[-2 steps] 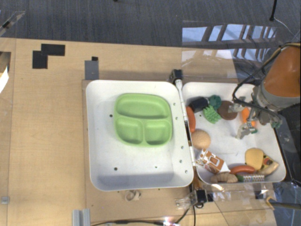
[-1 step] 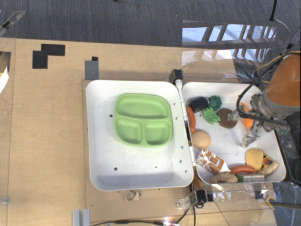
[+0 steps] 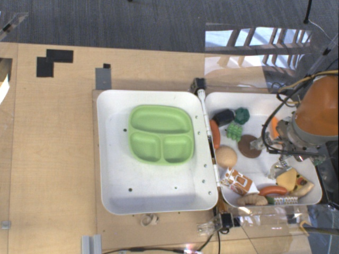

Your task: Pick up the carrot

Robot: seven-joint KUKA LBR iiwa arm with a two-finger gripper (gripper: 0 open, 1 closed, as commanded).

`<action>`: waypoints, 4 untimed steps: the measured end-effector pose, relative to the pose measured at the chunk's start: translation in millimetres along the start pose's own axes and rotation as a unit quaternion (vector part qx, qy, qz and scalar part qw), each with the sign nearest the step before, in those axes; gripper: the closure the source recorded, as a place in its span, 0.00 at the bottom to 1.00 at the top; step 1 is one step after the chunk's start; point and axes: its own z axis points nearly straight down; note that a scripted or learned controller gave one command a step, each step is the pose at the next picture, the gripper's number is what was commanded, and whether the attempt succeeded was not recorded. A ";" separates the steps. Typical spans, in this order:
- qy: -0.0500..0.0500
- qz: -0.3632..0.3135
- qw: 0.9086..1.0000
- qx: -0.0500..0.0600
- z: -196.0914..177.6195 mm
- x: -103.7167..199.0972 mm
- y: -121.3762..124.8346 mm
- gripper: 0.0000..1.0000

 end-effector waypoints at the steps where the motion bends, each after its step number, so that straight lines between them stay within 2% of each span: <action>1: -0.003 -0.092 0.996 0.002 -0.6 22.1 12.9 0.00; 2: 0.000 -0.067 0.998 0.000 2.2 -28.9 -39.4 0.00; 3: 0.000 -0.098 0.995 -0.001 0.8 21.9 -16.2 0.00; 4: -0.001 -0.117 0.993 0.001 -0.1 23.1 18.3 0.00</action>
